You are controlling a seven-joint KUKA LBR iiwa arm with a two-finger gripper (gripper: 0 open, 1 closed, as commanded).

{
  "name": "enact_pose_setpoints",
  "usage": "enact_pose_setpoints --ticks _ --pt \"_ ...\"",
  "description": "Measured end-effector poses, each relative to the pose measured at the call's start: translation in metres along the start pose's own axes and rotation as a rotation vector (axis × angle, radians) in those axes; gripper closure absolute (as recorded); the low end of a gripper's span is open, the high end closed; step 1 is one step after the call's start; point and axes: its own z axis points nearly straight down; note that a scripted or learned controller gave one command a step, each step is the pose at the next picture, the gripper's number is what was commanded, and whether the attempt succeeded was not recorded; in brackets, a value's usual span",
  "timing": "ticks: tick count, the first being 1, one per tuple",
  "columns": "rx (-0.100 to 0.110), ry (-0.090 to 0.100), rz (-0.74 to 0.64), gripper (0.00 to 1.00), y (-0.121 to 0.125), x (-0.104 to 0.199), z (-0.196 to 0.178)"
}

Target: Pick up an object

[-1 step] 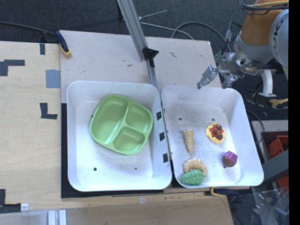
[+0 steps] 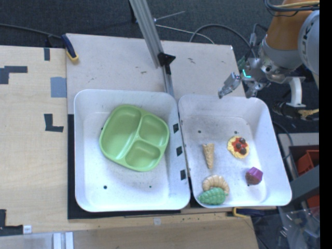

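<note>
We see the gripper [image 2: 239, 87] hovering over the far rim of the right bin [image 2: 270, 119], fingers spread apart with nothing between them. In that bin, well apart from it, we note a cone [image 2: 208, 155], a small pizza toy [image 2: 238, 147], a purple piece [image 2: 253, 176], a croissant [image 2: 215, 182] and, touching it, a green piece [image 2: 212, 196]. The left bin [image 2: 85, 139] holds a green divided plate [image 2: 135, 137].

Glossy green plastic plate [image 2: 135, 137] in a smudged white bin [image 2: 88, 185] (matt plastic, seemingly)
</note>
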Motion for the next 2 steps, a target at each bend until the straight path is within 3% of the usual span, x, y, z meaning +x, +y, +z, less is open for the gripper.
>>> enact_pose_setpoints --ticks 2 --pt "0.005 0.0 0.001 0.0 -0.008 0.008 0.097"
